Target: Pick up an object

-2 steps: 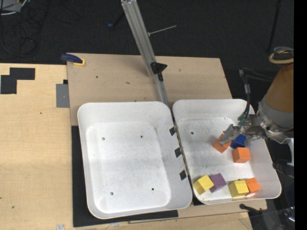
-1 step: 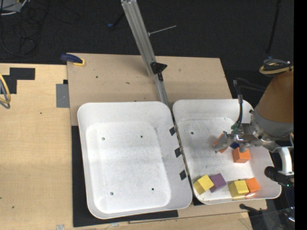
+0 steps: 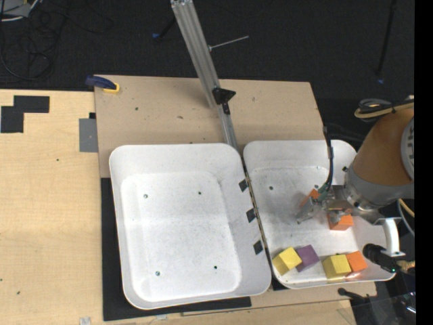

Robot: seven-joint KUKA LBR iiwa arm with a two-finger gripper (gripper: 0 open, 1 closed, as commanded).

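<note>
Lighting even and fairly bright over the bench (image 3: 270, 107); no single strong source evident. Floor behind the bench (image 3: 304, 26) dim, near black, cables barely legible. Both white bins read bright: left bin (image 3: 135, 175) close to overexposed along its rim, surface speckle visible on the floor of the right bin (image 3: 284, 161). Shadows soft and short; a faint one lies under the gripper (image 3: 318, 205) on the bin floor. Overall sharpness low, image grainy, small coloured blocks (image 3: 298, 257) soft-edged. Arm (image 3: 382, 161) slightly blurred. No obvious bending of straight lines at frame edges.
</note>
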